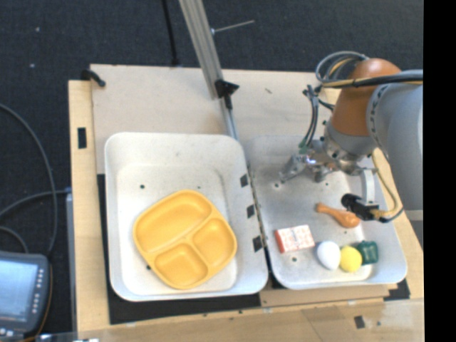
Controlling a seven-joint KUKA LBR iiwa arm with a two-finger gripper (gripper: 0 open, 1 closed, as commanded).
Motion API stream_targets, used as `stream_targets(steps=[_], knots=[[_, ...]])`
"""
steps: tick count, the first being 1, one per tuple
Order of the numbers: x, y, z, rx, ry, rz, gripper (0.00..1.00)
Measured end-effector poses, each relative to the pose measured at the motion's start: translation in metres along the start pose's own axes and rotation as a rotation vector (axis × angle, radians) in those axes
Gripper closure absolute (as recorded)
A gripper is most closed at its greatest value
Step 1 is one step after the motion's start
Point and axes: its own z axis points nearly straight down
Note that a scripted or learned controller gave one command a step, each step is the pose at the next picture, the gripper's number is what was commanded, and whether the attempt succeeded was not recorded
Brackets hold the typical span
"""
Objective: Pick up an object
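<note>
The arm (370,120) reaches in from the right, its orange band bent over the right bin (274,155), wrist pointing down. The gripper (306,164) hangs low over the bin's far end; whether it is apart or together cannot be told, and nothing shows between its tips. Nearer the camera than the tool lie a spoon (338,214), a red-and-white box (295,239), an egg (328,254), a lemon (350,258) and a green block (368,251). Well to its left, a yellow tray (185,239) sits in the left bin (128,155).
</note>
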Motion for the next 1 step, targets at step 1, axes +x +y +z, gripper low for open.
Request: stream_targets(steps=[1], knots=[[-0.0013, 0.001, -0.0126, -0.004, -0.001, 0.003, 1.0]])
